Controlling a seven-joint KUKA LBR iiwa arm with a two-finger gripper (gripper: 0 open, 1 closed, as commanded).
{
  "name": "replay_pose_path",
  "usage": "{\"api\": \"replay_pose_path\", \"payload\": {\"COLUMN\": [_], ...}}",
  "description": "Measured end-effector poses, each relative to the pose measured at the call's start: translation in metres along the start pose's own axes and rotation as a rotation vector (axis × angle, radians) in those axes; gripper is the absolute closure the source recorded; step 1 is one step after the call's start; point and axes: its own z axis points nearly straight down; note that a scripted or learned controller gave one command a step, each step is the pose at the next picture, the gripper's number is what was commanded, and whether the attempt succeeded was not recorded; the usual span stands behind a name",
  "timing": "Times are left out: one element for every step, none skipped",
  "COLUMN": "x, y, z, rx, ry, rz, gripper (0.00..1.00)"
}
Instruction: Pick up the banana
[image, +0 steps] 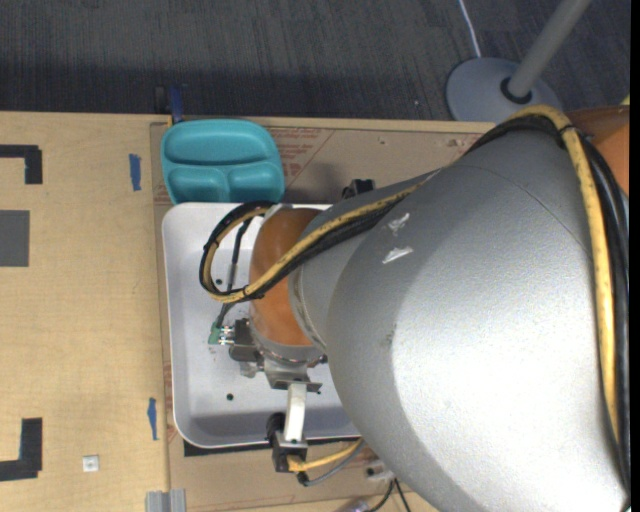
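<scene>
Materials and finish across the scene

The arm (470, 330) is smooth grey metal with a soft sheen; the bin (190, 330) looks like smooth white plastic; at 11 o'clock sits a teal tray (222, 160) (glossy plastic, seemingly); the tabletop (80, 300) looks like matt brown cardboard.

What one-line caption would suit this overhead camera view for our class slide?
Grey arm with orange wrist band reaches over a white bin, beside a teal tray.
</scene>
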Motion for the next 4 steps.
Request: {"api": "replay_pose_path", "payload": {"x": [0.0012,0.0009,0.0012,0.0011], "y": [0.0017,0.0003,0.0003,0.0002], "z": [0.0075,0.0087,-0.0008,-0.0007], "rx": [-0.009,-0.002,-0.001,-0.001], "ry": [0.005,0.002,0.002,0.002], "rz": [0.361,-0.054,-0.053,-0.052], "gripper": [1.0,1.0,1.0,0.0]}}
